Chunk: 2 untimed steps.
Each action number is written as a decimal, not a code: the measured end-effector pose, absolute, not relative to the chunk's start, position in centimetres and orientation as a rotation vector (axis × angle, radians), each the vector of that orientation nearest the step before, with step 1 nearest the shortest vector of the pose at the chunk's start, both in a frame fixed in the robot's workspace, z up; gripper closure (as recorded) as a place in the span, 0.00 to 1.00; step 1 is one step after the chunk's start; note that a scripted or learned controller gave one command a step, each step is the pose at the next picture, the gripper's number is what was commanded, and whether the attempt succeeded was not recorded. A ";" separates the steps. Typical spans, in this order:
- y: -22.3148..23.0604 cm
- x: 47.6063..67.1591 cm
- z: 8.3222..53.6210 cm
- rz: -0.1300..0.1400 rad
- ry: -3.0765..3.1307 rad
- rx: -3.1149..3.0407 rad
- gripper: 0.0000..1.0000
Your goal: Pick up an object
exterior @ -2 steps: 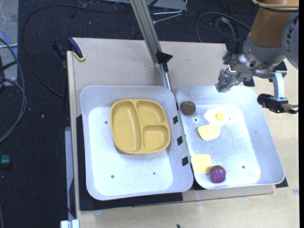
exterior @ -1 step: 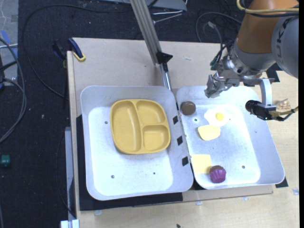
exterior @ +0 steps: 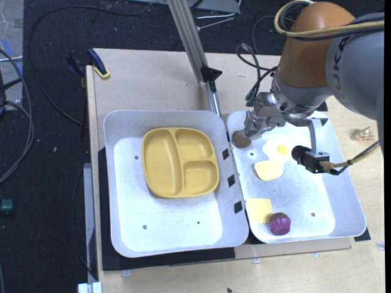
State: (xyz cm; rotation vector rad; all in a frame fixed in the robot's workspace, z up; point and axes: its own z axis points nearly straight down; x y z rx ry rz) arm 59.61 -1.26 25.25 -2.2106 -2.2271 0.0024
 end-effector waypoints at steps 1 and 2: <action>3.3 57.4 23.8 0.002 -2.227 -2.211 1.00; 7.3 54.9 22.7 0.004 -2.226 -2.211 1.00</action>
